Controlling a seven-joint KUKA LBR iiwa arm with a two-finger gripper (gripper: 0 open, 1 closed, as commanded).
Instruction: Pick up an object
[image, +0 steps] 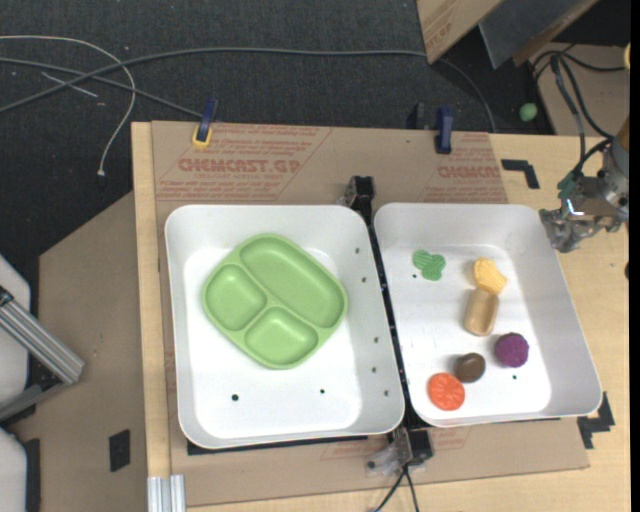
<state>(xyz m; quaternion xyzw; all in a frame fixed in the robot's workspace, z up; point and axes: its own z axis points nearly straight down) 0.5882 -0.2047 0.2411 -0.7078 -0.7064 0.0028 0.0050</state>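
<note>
Nothing had been picked up yet: the gripper (578, 214) was seen beyond the right bin's (560, 290) far right corner, its state not discernible, while the small toy foods (481, 312) lay untouched inside that bin.

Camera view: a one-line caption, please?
Green plate in left bin; six small items in right bin; gripper beside it.

Right bin (520, 225) upper area free, toys (480, 312) clustered
</note>
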